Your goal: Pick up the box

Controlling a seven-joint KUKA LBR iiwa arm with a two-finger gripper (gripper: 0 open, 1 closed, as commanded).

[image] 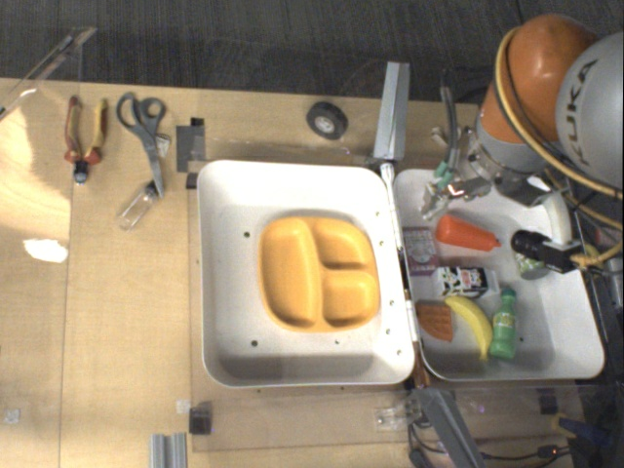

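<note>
1. My arm point(551, 76) reaches in from the right; the gripper point(450, 185) hangs over the right bin's point(575, 349) far left corner.
2. Right bin contents: carrot point(467, 233), small box point(462, 280) with a dark label, banana point(471, 322), green bottle point(503, 325), a reddish-brown item point(435, 321) (can't tell what) touching the banana.
3. Left bin point(224, 261) holds a yellow divided tray point(318, 271).
4. On the bench: scissors point(146, 139), pliers point(84, 135), tape roll point(327, 119).
</note>
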